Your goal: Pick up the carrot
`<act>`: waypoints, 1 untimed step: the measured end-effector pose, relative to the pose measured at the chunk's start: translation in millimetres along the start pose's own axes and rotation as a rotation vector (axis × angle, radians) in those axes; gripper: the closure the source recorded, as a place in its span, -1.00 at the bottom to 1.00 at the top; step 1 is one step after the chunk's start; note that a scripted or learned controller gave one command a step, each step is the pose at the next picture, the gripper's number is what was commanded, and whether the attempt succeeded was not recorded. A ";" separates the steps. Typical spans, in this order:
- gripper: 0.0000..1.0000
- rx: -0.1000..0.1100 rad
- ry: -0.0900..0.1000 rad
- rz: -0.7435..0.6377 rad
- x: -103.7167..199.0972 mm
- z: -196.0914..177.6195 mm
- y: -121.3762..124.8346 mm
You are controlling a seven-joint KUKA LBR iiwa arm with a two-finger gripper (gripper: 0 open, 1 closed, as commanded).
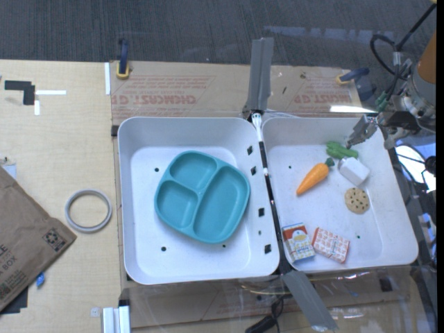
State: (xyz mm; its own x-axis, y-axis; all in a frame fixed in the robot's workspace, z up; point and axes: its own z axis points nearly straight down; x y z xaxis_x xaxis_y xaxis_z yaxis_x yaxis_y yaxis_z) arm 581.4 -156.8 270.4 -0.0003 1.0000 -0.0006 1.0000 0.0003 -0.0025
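Observation:
The carrot (313,177) is orange with a green leafy top (340,150). It lies at a slant in the right bin (388,255), towards the back, leafy end up and to the right. My gripper (361,132) hangs over the bin's back right corner, just above and right of the leafy top. Nothing of the carrot is in it. The arm (416,96) comes in from the right edge.
Near the carrot lie a white block (354,171), a round cookie (356,200), a small carton (298,241) and a red-patterned packet (330,245). A teal divided plate (202,195) sits in the left bin (132,186). A tape ring (88,209) lies on the bench.

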 end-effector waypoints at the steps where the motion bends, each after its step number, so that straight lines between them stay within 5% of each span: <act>1: -1.00 0.001 0.001 -0.034 42.5 133.7 -4.1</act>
State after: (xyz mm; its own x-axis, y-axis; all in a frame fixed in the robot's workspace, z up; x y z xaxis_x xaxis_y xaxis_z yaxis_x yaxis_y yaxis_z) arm 576.9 -114.4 136.7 -0.0343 0.9994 0.0002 0.9994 0.0343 -0.0036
